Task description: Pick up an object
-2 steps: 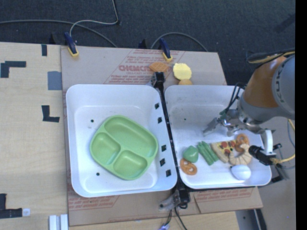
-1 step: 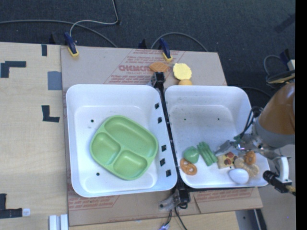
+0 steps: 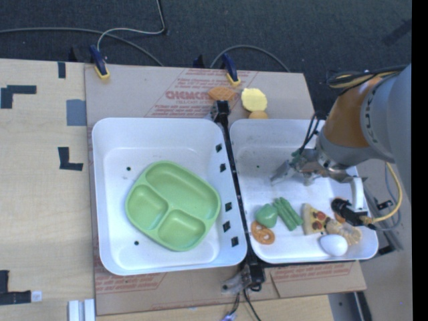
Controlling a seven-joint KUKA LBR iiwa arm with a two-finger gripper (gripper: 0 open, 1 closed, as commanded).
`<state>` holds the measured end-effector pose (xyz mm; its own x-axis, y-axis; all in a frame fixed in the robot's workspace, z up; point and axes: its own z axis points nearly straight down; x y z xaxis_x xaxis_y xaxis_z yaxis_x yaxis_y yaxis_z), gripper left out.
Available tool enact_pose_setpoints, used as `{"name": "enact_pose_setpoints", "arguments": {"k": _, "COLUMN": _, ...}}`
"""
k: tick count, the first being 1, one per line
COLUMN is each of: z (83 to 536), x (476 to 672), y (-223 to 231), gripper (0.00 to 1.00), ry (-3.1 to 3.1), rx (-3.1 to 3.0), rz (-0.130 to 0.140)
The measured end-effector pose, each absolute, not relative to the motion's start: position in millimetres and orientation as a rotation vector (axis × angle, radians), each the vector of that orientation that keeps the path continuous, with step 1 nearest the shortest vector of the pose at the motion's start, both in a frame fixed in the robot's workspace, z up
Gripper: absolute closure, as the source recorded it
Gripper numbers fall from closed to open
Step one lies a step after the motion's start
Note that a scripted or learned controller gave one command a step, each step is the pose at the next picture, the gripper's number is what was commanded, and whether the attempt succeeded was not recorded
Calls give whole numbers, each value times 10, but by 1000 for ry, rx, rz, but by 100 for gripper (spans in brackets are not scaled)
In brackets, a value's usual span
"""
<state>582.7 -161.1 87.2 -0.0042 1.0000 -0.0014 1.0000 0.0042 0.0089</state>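
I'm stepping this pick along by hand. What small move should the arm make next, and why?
Probably shift the gripper toward the near edge of the right bin and lower it over the green beans. It hangs above bare bin floor, while the toys, including the green pepper and pizza slice, lie grouped nearer the front.

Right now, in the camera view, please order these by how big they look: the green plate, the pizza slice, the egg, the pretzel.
1. green plate, clearly largest
2. pizza slice
3. egg and pretzel look about alike, so I leave them unranked
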Motion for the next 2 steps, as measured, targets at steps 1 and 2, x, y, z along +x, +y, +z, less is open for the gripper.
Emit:
{"name": "enact_pose_setpoints", "arguments": {"k": 1, "z": 1988, "x": 6159, "y": -2248, "gripper": 0, "ry": 2219, "rx": 2217, "rz": 0}}
{"name": "enact_pose_setpoints", "arguments": {"k": 2, "z": 1757, "x": 5649, "y": -1580, "gripper": 0, "ry": 2225, "rx": 2221, "rz": -1}}
